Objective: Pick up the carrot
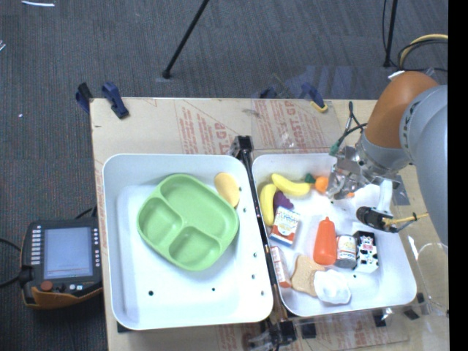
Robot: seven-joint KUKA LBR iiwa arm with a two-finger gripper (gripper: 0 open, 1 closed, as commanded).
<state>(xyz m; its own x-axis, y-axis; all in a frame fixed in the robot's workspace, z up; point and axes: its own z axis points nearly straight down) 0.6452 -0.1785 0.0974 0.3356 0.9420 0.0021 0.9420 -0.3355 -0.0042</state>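
Note:
The carrot (320,184) is a small orange piece with a green top. It lies at the back of the right bin (404,269), just right of a yellow banana (290,186). My gripper (340,183) hangs low over the bin right beside the carrot, on its right side, close to touching it. The grey arm with its orange band (395,112) comes in from the upper right. Part of the carrot may be hidden behind the gripper.
The right bin also holds a second banana (268,202), purple grapes (284,202), a juice carton (285,225), an orange bottle (325,241), a can (345,251), a cow-patterned carton (366,252) and bread (307,275). The left bin (117,196) holds a green divided plate (189,221) and a yellow fruit (227,189).

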